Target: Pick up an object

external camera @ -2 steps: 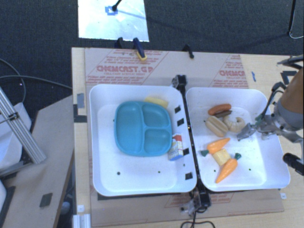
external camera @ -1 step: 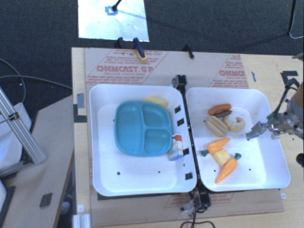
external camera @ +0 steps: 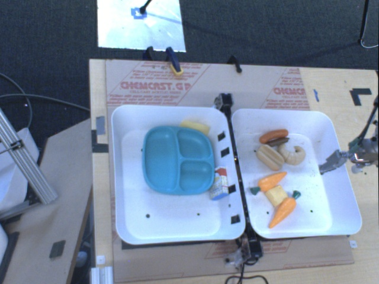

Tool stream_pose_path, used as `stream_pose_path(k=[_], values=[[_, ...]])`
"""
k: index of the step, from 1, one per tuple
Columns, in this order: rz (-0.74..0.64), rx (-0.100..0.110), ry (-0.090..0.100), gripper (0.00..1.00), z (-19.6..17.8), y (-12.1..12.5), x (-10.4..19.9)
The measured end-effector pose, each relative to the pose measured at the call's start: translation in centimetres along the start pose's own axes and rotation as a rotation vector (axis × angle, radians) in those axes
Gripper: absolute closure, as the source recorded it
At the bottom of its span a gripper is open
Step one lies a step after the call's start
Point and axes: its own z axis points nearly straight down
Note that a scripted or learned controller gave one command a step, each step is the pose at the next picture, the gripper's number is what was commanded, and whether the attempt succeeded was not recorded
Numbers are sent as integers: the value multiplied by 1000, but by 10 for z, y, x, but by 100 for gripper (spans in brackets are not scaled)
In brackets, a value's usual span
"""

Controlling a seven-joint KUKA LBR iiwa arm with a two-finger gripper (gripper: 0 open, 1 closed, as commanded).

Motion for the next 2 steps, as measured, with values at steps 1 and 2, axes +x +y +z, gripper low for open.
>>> stream_pose_path(k=[1, 2], values=[[-6, 0, 0, 0, -41, -6, 0], [-10, -1, 0, 100, -50, -6, 0]])
